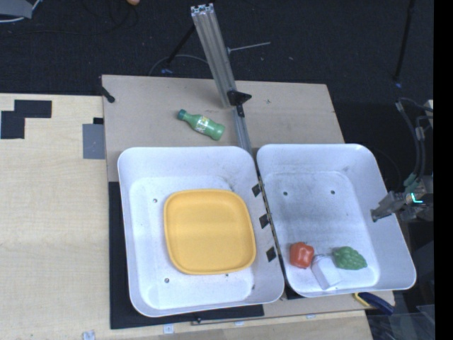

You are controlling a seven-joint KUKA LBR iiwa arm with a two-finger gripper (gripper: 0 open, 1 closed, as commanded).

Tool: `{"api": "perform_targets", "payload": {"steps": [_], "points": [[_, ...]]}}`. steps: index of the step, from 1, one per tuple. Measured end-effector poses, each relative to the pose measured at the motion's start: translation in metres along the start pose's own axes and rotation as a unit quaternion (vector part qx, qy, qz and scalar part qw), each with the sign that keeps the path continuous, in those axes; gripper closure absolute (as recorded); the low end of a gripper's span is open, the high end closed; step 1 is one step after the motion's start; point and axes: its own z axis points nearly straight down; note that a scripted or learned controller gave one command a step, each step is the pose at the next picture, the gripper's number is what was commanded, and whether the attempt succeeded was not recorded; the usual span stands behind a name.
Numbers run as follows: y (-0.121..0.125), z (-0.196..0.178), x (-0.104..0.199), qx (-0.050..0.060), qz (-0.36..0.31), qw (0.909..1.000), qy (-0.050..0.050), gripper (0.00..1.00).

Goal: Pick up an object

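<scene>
Red pepper (301, 254) beside green object (350, 258); gripper (386, 210) at bin's edge

The bench (297, 112) is a tan board carrying two shallow white bins side by side along its near edge. The left bin (138, 190) and the right bin (382, 190) touch at their inner rims, joined by black clips (263, 220). A green bottle (201, 124) lies on its side on the bare board near the far edge, behind the left bin. A metal rail (219, 55) rises from the far edge, tilted.
</scene>
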Motion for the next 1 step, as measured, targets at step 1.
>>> {"api": "perform_targets", "payload": {"steps": [1], "points": [[0.0000, 0.0000, 0.0000, 0.000, 0.000, 1.0000, 0.000, 0.00]]}}
